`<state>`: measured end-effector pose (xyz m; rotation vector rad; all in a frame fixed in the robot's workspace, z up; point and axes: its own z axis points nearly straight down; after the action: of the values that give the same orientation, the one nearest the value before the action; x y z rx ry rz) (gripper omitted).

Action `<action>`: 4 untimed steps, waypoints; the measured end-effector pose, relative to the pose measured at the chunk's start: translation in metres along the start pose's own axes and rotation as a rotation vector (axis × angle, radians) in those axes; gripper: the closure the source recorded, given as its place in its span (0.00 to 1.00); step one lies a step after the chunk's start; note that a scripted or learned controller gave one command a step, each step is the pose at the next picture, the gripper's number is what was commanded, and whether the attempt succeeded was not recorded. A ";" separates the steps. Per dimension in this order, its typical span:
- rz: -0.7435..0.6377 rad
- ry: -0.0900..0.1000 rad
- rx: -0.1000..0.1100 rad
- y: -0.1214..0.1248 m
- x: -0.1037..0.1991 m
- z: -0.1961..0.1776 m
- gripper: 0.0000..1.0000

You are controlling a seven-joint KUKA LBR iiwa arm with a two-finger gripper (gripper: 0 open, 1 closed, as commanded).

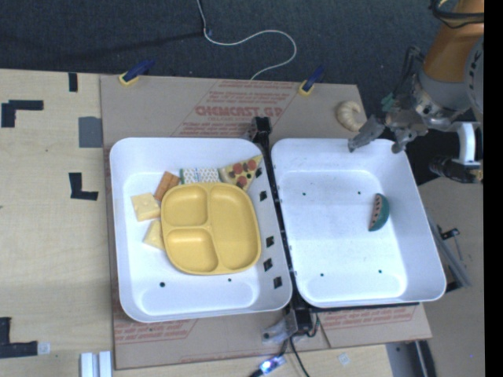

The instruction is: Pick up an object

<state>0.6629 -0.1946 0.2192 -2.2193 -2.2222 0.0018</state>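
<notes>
Bins: left bin [126, 210] holds yellow tray [211, 228], right bin [409, 203] watermelon slice [379, 212]; gripper [381, 136] spread, empty.

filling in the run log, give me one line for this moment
gripper open, above right bin's far edge | holding nothing | watermelon slice in right bin

White cable [251, 38] on dark floor, blue clips [137, 71] on cardboard sheet [228, 108].
</notes>
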 end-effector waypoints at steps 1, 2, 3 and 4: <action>-0.001 -0.001 0.002 0.000 0.000 0.063 0.00; -0.001 -0.001 0.003 -0.008 -0.003 0.111 0.00; -0.002 -0.002 0.001 -0.008 -0.001 0.136 0.00; -0.003 -0.003 -0.002 -0.007 -0.001 0.124 1.00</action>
<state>0.6557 -0.1956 0.0951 -2.2181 -2.2288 0.0032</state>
